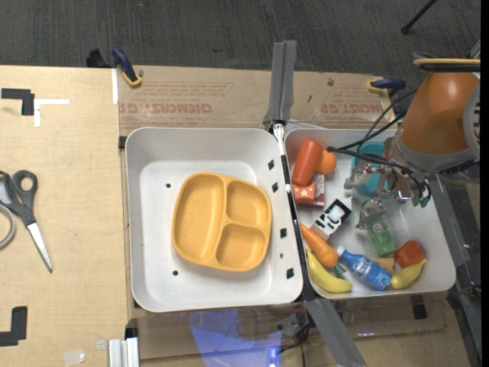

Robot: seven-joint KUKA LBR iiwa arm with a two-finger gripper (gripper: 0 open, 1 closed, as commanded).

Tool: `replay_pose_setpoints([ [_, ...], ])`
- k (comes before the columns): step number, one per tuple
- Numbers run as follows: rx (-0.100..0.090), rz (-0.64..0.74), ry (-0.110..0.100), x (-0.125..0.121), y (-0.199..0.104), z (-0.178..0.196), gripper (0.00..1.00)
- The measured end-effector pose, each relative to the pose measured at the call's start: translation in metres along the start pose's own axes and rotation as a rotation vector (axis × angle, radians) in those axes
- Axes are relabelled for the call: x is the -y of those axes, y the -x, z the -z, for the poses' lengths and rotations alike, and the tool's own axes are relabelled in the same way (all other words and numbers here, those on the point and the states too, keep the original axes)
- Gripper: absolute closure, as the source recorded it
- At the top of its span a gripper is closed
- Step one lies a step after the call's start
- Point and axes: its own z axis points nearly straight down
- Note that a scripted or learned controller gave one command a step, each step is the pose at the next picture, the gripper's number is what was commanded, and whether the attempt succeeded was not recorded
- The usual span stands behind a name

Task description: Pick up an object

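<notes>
Gripper (372, 211) low in right bin (428, 281), directly over green object (381, 241), apparently touching it. Finger state: cannot tell. Blue bottle (365, 270) lies nearby, apart.

Out on the left of the bench lie grey-handled scissors (27, 212), blades pointing toward the near edge — well apart from the bins. Black tape marks (17, 98) sit at the far left, another black mark (15, 323) nearer. Along the far side runs a cardboard sheet (183, 102), with a blue clamp (126, 66) at its left corner.
</notes>
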Motion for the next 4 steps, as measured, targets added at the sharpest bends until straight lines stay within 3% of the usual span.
replay_pose_setpoints([
  [1,0.010,-0.030,-0.014,-0.061,0.019,-0.002,0.00],
  [2,-0.008,0.170,0.005,0.015,-0.001,-0.007,0.00],
  [3,0.005,0.259,-0.009,-0.003,0.035,-0.003,0.00],
  [4,0.003,0.288,-0.009,0.036,-0.073,-0.004,0.00],
])
